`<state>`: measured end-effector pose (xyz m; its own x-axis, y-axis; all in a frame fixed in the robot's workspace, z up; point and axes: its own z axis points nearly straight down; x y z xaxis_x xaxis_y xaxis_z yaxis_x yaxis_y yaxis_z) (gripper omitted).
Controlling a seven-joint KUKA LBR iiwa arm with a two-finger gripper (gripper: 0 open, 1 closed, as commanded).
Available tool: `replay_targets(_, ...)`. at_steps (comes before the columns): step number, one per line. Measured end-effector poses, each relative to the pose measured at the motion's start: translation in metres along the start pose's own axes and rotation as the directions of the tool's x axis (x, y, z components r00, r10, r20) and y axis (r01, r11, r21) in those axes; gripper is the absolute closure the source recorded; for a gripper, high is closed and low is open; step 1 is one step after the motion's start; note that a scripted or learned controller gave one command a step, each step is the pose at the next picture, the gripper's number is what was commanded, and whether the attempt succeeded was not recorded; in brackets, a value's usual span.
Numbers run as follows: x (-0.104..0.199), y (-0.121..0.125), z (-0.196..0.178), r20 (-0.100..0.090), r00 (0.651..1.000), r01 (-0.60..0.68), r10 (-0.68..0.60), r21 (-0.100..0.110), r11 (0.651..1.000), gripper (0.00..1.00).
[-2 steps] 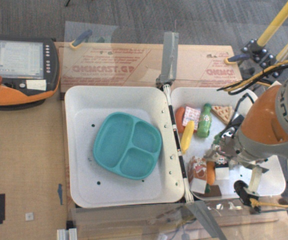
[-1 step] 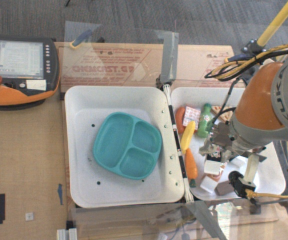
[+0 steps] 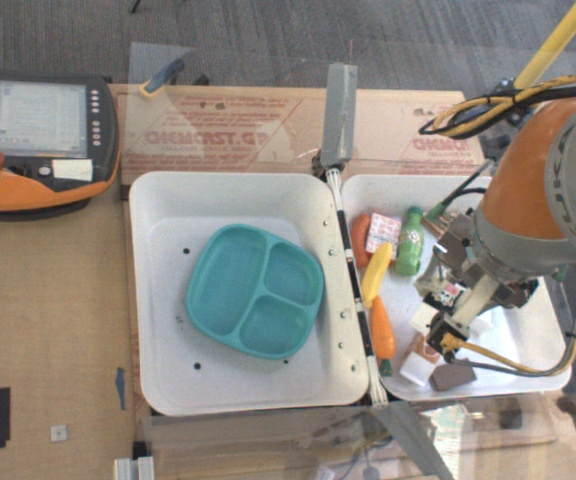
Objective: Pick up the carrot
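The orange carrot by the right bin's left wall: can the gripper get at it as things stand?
Probably yes. The orange carrot lies uncovered from above, the gripper to its right over the same white bin. The bin's left wall and the yellow banana at its upper end crowd it, so finger room looks tight.

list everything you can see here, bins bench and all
bins: 2, white, side by side on bench
divided plate: 1, teal, left bin
carrot: 1, orange, right bin, along left wall
banana: 1, yellow, just above carrot
green bottle: 1, right bin, top
red-and-white packet: 1, left of bottle
brown block: 1, right bin, bottom
teach pendant: 1, grey and orange, upper left of bench
arm: 1, grey with orange band, over right bin
pincer: 1, low in right bin, right of carrot
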<state>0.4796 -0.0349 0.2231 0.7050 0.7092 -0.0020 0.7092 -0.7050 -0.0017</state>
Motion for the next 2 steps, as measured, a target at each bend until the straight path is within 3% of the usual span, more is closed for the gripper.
replay_targets(1, 0.018, -0.019, 0.012, 0.000, 0.980, 0.200, -0.200, 0.002, 0.980, 1.00)
replay_targets(2, 0.030, -0.031, 0.013, -0.001, 0.726, 0.687, -0.687, 0.001, 0.726, 1.00)
